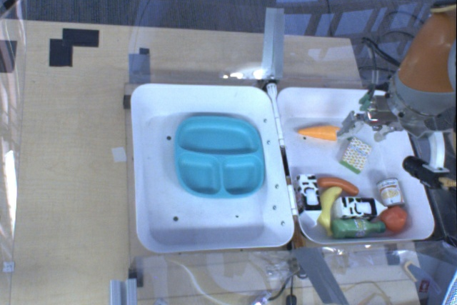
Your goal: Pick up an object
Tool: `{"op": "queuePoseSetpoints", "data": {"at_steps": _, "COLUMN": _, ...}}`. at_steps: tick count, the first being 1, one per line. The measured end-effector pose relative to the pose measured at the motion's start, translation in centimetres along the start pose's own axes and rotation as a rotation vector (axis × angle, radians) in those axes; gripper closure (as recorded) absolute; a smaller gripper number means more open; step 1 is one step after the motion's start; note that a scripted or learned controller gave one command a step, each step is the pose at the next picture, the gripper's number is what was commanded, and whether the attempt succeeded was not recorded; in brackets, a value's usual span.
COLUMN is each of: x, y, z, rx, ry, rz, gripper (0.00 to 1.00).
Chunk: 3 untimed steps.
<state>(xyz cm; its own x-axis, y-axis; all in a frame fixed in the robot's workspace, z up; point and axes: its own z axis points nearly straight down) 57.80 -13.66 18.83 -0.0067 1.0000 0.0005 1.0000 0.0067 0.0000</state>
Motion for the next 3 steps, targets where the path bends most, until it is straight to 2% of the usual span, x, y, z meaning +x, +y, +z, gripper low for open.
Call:
{"op": "queuePoseSetpoints", "data": {"at_steps": 1, "x": 0.3, "y": 0.4, "z": 2.8, "rx": 0.0, "ry": 0.0, "rz": -0.04, "gripper": 0.0}}
{"op": "queuePoseSetpoints", "data": {"at_steps": 2, "x": -5.8, "y": 2.2, "z": 10.0, "rx": -0.012, "ry": -0.003, "rz": -0.062, "gripper": 0.0}}
{"op": "queuePoseSetpoints", "data": {"at_steps": 3, "x": -5.6, "y": 2.5, "z": 9.0, "rx": -0.017, "ry": -0.001, "rz": -0.065, "gripper": 1.0}}
